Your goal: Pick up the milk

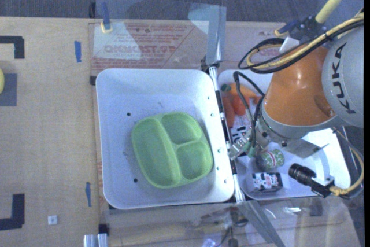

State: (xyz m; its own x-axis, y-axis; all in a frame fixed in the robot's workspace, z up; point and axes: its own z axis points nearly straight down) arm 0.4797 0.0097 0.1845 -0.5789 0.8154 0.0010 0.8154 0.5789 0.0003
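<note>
arm (300, 89): low over right bin (324, 142) | end effector (250, 144): near that bin's left wall, grip state cannot be told | milk (266, 181): small carton lying at right bin's front | left bin (115, 89): holds green divided plate (172, 149)

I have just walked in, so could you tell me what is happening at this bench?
The KUKA arm is reaching down into the right bin, among a few small items including a black-and-white carton. The left bin holds a green divided plate. Nothing can be seen lifted.
</note>
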